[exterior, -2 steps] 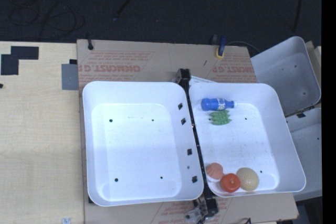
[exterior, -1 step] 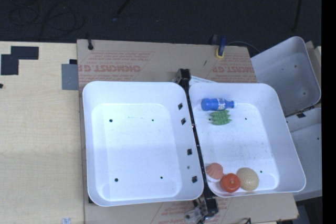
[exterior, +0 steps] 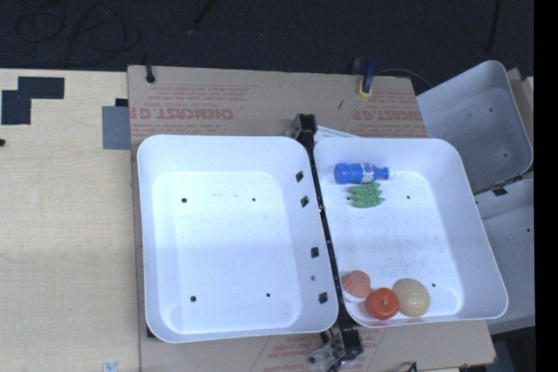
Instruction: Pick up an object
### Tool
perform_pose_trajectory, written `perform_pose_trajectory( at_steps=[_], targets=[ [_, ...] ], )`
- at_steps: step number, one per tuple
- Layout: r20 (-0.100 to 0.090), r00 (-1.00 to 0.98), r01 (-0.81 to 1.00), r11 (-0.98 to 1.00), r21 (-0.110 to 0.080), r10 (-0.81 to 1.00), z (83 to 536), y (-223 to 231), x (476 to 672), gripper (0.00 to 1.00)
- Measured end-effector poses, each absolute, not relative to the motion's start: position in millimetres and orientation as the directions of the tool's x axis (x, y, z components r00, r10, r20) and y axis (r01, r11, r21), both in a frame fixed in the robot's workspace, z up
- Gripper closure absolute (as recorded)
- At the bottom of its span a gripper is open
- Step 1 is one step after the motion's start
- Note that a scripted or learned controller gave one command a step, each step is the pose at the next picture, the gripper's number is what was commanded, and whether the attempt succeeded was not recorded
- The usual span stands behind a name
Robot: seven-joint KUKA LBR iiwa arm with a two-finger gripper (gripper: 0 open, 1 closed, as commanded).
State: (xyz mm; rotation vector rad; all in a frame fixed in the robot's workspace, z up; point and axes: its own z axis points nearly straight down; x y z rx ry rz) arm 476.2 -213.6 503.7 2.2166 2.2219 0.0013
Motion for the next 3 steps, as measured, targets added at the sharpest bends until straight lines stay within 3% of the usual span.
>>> perform_pose_trajectory(
  at_steps=[2,3],
  targets=[
    [0.000,0.000,1.000,0.000,-0.003,1.000,483,-213,476.1,1.00],
    [-0.001,-0.002,1.000,0.002,-0.001,1.000,493,-213,476.1,1.00]
  ],
)
